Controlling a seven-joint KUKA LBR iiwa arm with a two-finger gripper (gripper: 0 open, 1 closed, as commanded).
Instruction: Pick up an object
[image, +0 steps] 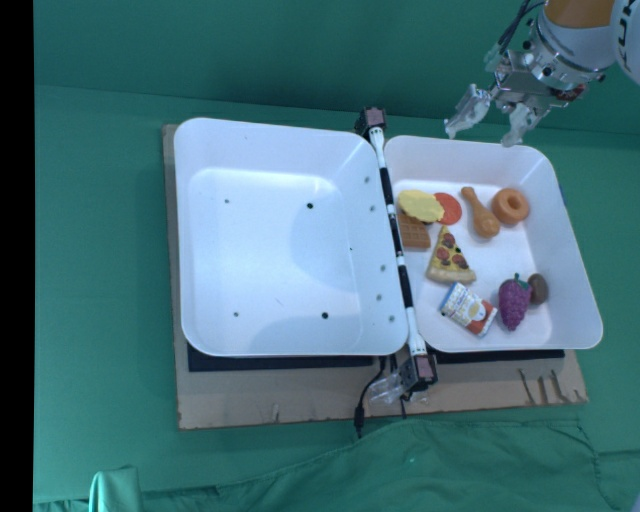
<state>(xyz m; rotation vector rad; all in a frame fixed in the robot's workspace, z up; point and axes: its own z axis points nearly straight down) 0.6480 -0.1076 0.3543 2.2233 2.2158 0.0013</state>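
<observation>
Nothing picked up so far. Hanging above the far rim of the right-hand shallow white plastic bin (575, 300), the two-finger metal gripper (496, 117) on the grey arm with the orange band (580, 25); jaws spread apart, nothing between them.

Below and to the left of the jaws, well apart: the left-hand shallow white plastic bin (270, 250), bare apart from a few dark specks.

Below the jaws, all lying loose in the right bin:
- slice of toy pizza, yellow with red dots (450, 258), near the middle
- purple toy bunch of grapes (514, 302), far from the jaws, with a small brown rounded toy (538, 289) touching it
- orange-brown toy chicken drumstick (480, 214), closest beneath the jaws
- white-and-orange toy carton (467, 308), beside the grapes
- brown toy waffle (414, 231), with a yellow flat toy piece (421, 206) and a red disc (449, 208) partly overlapping it
- orange toy ring doughnut (510, 206), just beside the drumstick

Still to do, by judgement: choosing one toy (drumstick or doughnut seem nearest), descending, closing, lifting. The whole pick left.
</observation>
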